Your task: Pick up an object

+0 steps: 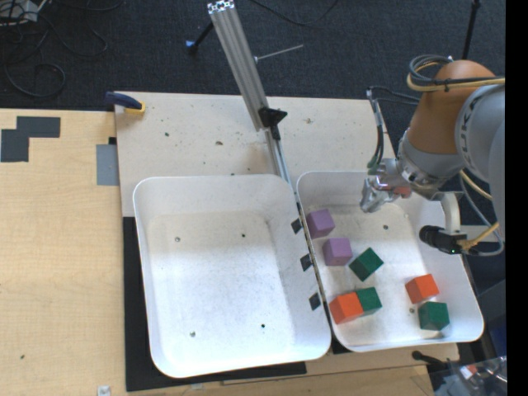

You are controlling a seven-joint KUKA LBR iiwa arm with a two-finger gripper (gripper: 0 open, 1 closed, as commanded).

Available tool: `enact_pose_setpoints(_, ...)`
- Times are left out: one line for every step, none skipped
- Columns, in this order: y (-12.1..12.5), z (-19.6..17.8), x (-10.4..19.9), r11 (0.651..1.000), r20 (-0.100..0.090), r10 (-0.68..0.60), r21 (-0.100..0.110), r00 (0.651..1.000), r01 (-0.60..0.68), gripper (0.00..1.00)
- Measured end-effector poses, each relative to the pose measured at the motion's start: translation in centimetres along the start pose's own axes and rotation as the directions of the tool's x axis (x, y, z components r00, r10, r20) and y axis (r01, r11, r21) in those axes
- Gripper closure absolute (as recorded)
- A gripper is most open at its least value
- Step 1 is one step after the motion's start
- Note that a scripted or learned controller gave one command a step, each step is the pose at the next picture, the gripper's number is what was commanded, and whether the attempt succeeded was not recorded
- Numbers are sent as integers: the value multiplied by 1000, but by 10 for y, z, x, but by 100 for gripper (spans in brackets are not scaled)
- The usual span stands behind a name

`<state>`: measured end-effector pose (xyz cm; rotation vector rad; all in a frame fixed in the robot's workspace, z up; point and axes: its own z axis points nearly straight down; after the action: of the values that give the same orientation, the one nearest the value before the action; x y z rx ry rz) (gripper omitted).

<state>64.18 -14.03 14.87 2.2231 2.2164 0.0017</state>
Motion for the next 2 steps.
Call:
enact_pose_setpoints(1,-51,-9,1000,0,2,-1,1000,-2,100)
enact_pose_setpoints(0,-94,-12,1000,0,0,-1,1000,0,100)
